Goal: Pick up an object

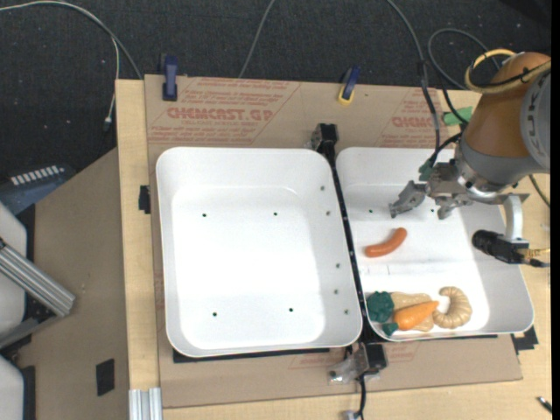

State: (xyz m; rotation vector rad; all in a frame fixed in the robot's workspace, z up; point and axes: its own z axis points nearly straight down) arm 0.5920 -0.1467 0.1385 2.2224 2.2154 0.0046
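While hovering above the right bin (490,234), the gripper (429,201) seems spread open, holding nothing.

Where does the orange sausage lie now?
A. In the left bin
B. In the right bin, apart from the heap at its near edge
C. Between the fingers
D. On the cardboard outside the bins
B: the sausage lies alone on the floor of the right bin, with the heap nearer the camera and the gripper up behind it.

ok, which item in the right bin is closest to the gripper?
The orange sausage, lying alone mid-bin just below the gripper. The other toys cluster at the bin's near edge.
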